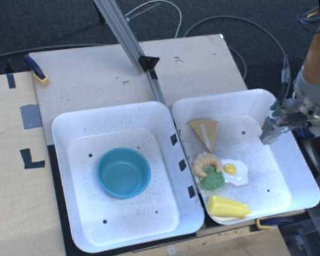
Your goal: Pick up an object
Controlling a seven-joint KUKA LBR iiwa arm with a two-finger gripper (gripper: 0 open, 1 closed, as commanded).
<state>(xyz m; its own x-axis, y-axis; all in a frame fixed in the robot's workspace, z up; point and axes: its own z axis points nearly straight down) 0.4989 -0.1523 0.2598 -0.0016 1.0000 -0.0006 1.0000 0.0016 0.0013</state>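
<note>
The left bin (86, 229) holds a blue bowl (124, 172); the right bin (299, 185) holds a tan wedge (205, 131), a croissant (206, 161), a green piece (212, 179), a fried egg (234, 171) and a yellow corn cob (227, 207) near its left side. The gripper (269, 134) sits at that bin's right edge, well apart from them, carrying nothing; whether it is open or closed I cannot tell. This looks like the approach step, and the next move calls for travelling left over one item and descending onto it.
</note>
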